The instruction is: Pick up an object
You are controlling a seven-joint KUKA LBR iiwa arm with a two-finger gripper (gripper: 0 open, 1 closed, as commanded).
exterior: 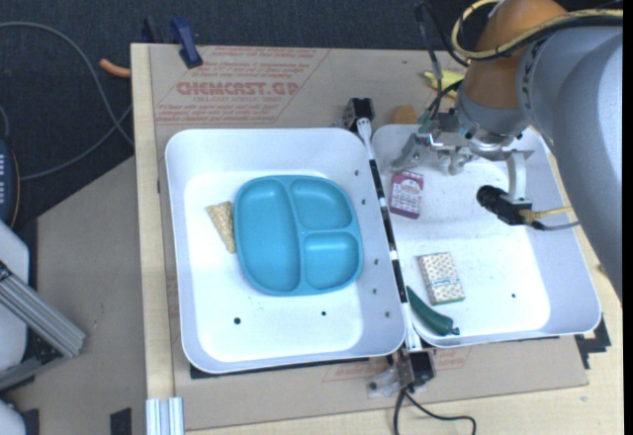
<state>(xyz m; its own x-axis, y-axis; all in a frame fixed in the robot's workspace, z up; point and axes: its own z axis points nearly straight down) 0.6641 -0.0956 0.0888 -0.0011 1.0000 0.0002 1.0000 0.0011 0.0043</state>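
Note:
My gripper [432,158] hangs over the back left corner of the right bin [554,295], below the grey wrist and its orange band. Just in front of it and slightly left, a small maroon and pink packet [406,194] lies on the bin floor, close to the wall between the bins. A small patterned box [440,277] lies nearer the front of the same bin. A dark green object [432,314] rests in that bin's front left corner.
The left bin [198,314] holds a blue divided plate [297,231] in its middle and a tan cracker-like piece [223,221] against the plate's left side. A cardboard sheet [237,82] lies behind the bins, with a blue clip [185,41] at its back edge.

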